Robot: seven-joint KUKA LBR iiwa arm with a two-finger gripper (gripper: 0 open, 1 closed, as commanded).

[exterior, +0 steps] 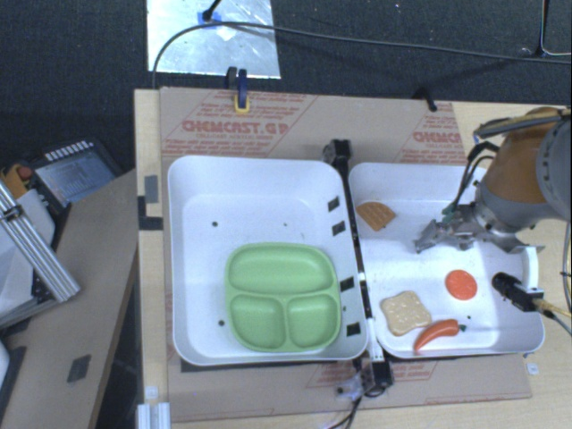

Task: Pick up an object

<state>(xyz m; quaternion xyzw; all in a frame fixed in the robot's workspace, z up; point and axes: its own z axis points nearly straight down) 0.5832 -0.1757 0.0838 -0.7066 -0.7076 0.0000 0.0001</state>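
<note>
Currently, you have no pick completed: nearest you in the right white bin lie the orange-red toy pepper, the square tan cracker and the flat red disc. Farther back, the gripper hovers beside the tan bread slice, grasping nothing; its closure you cannot tell.

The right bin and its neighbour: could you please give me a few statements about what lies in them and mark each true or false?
1. The green tray lies in the left bin. True.
2. The red disc sits in the left bin. False: it lies in the right bin.
3. The tool hangs over the right bin. True.
4. The cracker rests on the green tray. False: it lies on the right bin's floor, beside the chili pepper.
5. The tool grips the red disc. False: they are apart.
</note>
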